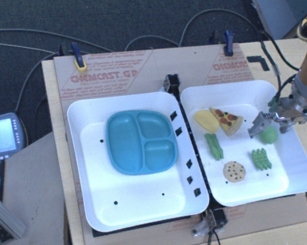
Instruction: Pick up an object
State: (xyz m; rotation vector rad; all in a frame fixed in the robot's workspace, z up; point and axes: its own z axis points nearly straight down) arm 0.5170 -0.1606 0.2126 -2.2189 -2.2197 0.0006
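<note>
Two shallow white bins sit side by side on the table [108, 69], and the right bin [293, 177] serves as the landmark for everything the arm works among. Inside it, near its back wall, a yellow wedge [205, 120] touches a toy pizza slice [226, 119]. Toward the bin's middle lies a long green vegetable [215, 145], and closer to its front rim rest a round cookie [234, 171] and, just beside it, a ribbed green piece [261, 158]. The pincer [265, 124] reaches in over the bin's right wall and hangs above its right half, directly over a pale green lump [268, 136] that shows just beneath the metal tips; whether the tips are apart, together or clamped on that lump cannot be told from this slant. Left of the bin, across the black divider strip [184, 137], the left bin [97, 204] carries a blue sectioned plate [142, 141] lying flat.
</note>
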